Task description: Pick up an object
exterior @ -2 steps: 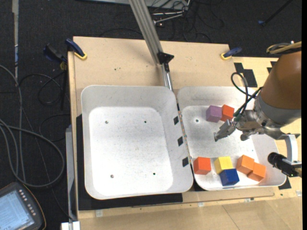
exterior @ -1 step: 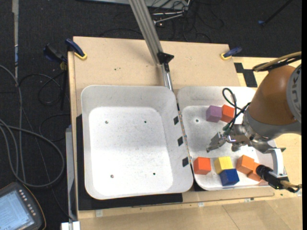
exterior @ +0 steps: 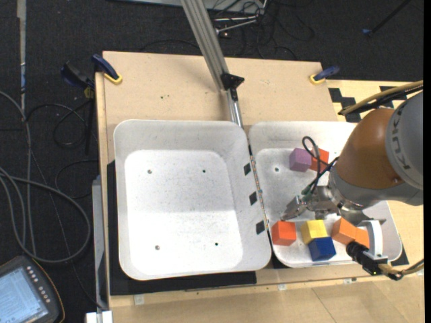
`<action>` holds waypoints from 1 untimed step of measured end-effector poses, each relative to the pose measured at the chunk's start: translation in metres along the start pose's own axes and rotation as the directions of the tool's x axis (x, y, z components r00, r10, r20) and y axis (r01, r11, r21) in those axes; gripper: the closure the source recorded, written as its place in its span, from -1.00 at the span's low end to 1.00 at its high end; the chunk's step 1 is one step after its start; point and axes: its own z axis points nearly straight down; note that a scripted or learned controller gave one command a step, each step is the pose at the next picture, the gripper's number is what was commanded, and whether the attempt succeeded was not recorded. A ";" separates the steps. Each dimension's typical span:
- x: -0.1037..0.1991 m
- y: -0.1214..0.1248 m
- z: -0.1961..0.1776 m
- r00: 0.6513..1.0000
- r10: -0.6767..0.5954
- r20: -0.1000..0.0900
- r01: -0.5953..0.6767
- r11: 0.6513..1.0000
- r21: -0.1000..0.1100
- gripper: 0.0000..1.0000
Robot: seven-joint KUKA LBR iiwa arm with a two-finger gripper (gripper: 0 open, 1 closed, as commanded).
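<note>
Blocks sit in the right shallow white plastic bin point(exterior: 269, 140) on the desk point(exterior: 283, 79): a small orange cube point(exterior: 284, 233) near its left wall, a yellow cube point(exterior: 314, 231) just beside that, a blue cube point(exterior: 322, 248) below the yellow one, and a purple cube point(exterior: 300, 159) higher up. The gripper point(exterior: 301, 206) hangs low above the orange and yellow cubes. I cannot tell if it is apart or together, and nothing shows between its tips. I think it should come straight down over one cube, not the gap between two, then squeeze and lift slowly
</note>
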 end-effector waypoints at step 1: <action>0.000 0.002 -0.013 1.000 0.000 0.002 0.000 1.000 -0.007 1.00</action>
